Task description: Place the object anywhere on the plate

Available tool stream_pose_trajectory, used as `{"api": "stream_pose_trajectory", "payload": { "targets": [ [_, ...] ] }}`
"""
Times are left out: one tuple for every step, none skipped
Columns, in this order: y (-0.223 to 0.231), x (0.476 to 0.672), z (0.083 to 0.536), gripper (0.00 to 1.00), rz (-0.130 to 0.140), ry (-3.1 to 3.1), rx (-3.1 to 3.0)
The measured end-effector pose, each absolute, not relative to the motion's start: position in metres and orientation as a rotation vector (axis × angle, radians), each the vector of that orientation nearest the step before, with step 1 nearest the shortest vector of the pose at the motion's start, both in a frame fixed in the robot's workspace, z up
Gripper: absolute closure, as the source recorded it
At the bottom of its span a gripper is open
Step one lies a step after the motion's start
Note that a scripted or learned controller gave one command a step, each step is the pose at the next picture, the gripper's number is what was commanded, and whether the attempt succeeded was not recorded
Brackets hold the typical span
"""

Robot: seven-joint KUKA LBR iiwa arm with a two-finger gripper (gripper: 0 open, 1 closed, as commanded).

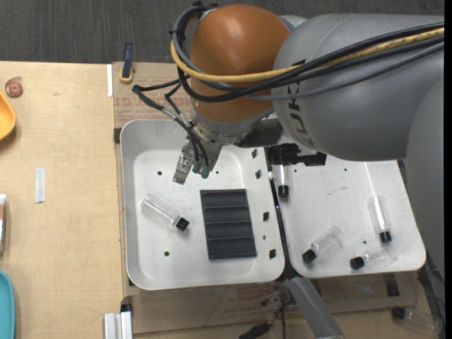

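Note:
A black ridged plate [227, 223] lies flat in the middle of the left bin [134, 189]. A clear vial with a black cap [162, 212] lies on the bin floor to the plate's left, apart from it. My gripper [192, 169] hangs over the left bin's back part, above and to the left of the plate's far edge and up-right of the vial. I see nothing held in it. The orange band and grey arm cover the bin's back edge.
The right bin [413, 239] holds several more clear vials with black caps: one by the divider [282, 183], one in the front middle [321, 246], one at the right [379, 219]. A wooden table [63, 189] lies to the left.

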State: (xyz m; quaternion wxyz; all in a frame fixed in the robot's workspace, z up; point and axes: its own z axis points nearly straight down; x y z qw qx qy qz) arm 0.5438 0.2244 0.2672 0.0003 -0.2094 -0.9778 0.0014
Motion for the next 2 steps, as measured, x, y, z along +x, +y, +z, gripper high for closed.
{"api": "stream_pose_trajectory", "payload": {
  "targets": [
    [0.209, 0.506, 0.272, 1.00, -0.001, -3.139, 0.133],
    [0.224, 0.482, 0.091, 1.00, 0.000, -3.141, -0.012]
  ]
}}
